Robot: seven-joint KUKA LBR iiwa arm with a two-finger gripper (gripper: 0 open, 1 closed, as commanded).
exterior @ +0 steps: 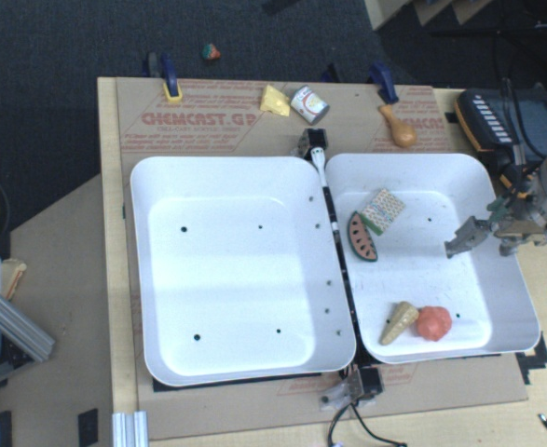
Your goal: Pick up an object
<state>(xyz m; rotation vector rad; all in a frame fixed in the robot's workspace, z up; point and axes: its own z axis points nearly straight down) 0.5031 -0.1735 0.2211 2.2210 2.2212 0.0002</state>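
The right bin [459,180] holds a watermelon slice [362,237] near its left wall. A small green-and-white box [382,209] lies just right of the slice. An ice cream cone [399,322] and a red ball-like toy [433,323] lie side by side near the front wall. My gripper [459,242] hangs over the right side of this bin, pointing left. It sits well right of the box and above the red toy, with nothing seen in its grasp.
The left bin [152,250] stands beside the right one. Behind the bins on the bench lie a yellow wedge [275,101], a small white carton [309,105] and an orange wooden piece [399,128]. Blue clamps [170,74] grip the back edge.
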